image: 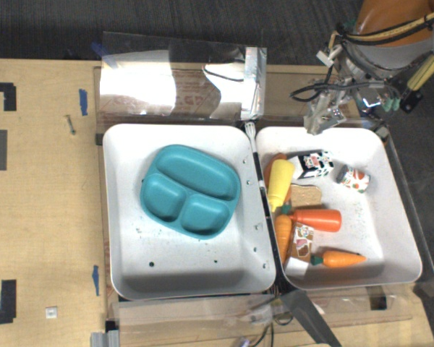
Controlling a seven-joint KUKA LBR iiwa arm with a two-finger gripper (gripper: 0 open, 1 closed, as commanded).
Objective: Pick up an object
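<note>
My gripper hangs above the back rim of the right bin. It is open, with nothing between its fingers. Below it in that bin lie a yellow banana-like toy, a black-and-white cow toy and a small white-and-red piece. Nearer the front are a brown slab, an orange-red cylinder, a small printed packet and two carrots. The cow toy is the closest thing to the gripper, a short way nearer the front.
The left bin holds a teal divided plate. A shiny foil sheet lies behind the left bin. Cables trail by the wrist. Cardboard covers the bench at left.
</note>
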